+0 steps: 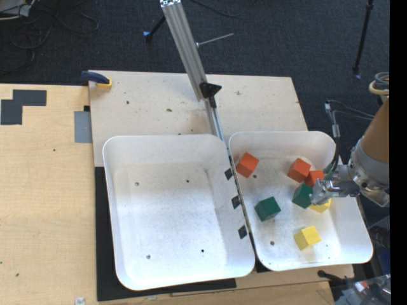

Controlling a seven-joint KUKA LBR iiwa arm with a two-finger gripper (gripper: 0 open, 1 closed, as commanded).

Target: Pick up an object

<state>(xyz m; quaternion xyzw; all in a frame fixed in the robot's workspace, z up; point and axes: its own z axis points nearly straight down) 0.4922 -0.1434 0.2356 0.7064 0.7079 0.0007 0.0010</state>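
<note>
Wooden bench (38,196) bears 2 white bins (165,272) above dark carpet (286,30).

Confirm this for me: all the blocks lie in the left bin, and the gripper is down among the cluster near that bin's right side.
Wrong bin. The camera view shows the orange, green and yellow blocks all in the right bin, for instance the orange block and the yellow block. The gripper is down among the cluster near that bin's right side, as you said.

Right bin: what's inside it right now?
The right bin holds two orange blocks, two green blocks and a yellow block. The gripper covers part of another yellow piece.
</note>
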